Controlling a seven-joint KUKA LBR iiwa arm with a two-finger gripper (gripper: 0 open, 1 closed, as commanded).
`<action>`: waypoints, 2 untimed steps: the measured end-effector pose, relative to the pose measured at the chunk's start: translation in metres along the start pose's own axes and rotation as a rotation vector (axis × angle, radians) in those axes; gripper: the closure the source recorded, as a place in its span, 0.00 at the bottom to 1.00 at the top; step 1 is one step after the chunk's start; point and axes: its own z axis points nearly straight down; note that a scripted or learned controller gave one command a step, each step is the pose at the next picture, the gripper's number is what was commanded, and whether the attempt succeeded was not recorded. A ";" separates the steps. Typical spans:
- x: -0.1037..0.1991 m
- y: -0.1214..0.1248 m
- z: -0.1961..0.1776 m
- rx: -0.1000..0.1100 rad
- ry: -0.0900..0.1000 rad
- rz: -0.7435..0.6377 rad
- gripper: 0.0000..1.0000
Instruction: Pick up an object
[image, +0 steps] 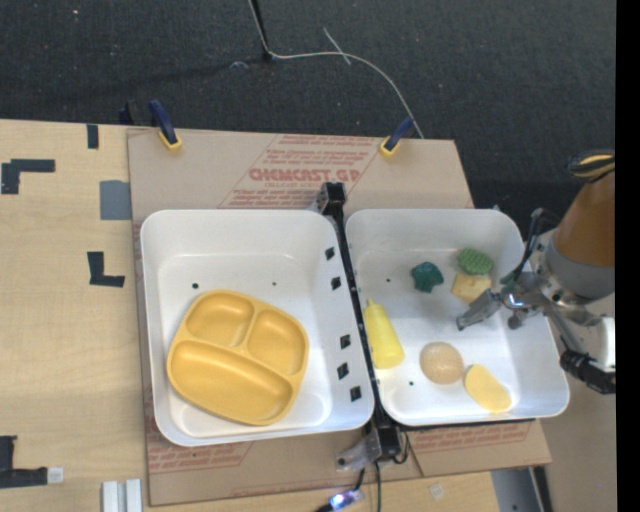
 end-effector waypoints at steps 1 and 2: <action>0.000 0.000 0.053 -0.005 -0.003 0.000 0.00; 0.000 0.002 0.039 -0.009 -0.006 0.000 1.00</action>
